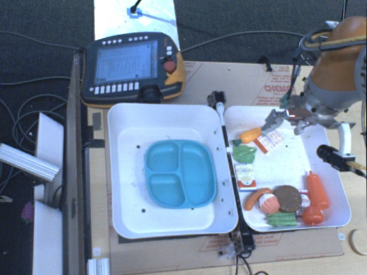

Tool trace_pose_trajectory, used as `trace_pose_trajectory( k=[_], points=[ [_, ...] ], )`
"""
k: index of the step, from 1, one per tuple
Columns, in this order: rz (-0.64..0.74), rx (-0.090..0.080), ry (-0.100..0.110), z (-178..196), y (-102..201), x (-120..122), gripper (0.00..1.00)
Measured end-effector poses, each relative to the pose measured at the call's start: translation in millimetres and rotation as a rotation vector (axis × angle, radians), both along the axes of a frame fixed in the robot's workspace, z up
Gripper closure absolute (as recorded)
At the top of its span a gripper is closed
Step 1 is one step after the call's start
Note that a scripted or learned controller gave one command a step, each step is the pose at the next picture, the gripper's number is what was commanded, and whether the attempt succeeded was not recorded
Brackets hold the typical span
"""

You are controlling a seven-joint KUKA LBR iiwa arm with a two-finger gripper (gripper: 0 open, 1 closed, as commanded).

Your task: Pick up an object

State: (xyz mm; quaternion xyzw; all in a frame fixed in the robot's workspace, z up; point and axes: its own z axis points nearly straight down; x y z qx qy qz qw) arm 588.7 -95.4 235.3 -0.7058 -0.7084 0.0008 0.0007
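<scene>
My gripper (285,122) hangs over the back of the right bin (338,179), open, with nothing between its fingers. Just below and left of it lie a red and white packet (269,141) and an orange carrot-like piece (250,134). A green leafy piece (243,153) and a small white packet (245,176) lie along the bin's left side. At the front are a sausage (255,198), a pink and white piece (269,204), a brown round patty (288,197), a green pod (281,219) and a red bottle (316,196).
The left bin (129,153) holds a blue divided plate (180,173). A teach pendant (135,66) sits behind the left bin. A black and white fitting (335,153) juts over the right bin's right side. The grey and orange arm (338,67) fills the upper right.
</scene>
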Motion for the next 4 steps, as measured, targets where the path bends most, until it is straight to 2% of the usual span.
trace_pose_trajectory(
  k=[1, 2, 3, 4],
  points=[
    [0.001, 0.000, 0.003, -123.5, 7.5, 37.2, 0.00],
    [0.002, 0.000, 0.002, -114.5, 7.4, 38.5, 1.00],
    [-0.002, 0.000, 0.001, -105.6, 1.7, -22.6, 1.00],
    [-0.002, 0.000, -0.001, -65.3, -20.0, -23.4, 1.00]
  ],
)
